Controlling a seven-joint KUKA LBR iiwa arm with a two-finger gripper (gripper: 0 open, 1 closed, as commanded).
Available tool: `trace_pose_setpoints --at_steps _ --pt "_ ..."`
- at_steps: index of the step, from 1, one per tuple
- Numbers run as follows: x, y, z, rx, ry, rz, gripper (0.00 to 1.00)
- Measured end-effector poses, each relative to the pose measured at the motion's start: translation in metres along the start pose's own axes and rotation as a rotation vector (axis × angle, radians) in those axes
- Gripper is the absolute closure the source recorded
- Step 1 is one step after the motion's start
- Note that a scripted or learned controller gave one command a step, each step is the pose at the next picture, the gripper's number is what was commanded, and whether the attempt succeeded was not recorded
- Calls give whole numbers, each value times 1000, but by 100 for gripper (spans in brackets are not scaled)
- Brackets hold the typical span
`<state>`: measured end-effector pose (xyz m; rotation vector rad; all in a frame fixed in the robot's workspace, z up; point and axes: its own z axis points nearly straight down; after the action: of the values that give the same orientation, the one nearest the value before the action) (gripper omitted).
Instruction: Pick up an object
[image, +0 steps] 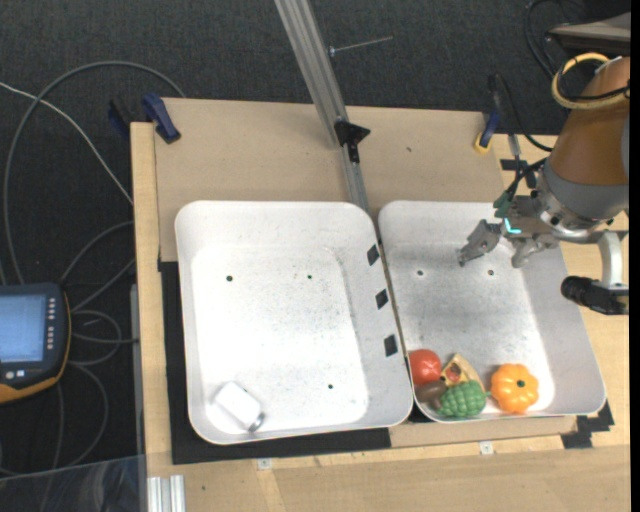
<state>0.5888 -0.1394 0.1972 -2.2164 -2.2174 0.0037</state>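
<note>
Claw (497, 243) hung spread and empty over right bin (470, 310). Toy pumpkin (514, 387) lay well below it, by the near rim. Judged light, rigid, slick; grip across its ribbed flanks.

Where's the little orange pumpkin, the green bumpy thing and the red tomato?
orange pumpkin (514, 388): camera view, its middle.
green bumpy thing (462, 401): camera view, its top.
red tomato (425, 366): camera view, its middle.
</note>
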Motion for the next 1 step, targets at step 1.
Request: trace_pose_setpoints --at_steps 1 --pt "0 1 -2 -5 -1 -1 0"
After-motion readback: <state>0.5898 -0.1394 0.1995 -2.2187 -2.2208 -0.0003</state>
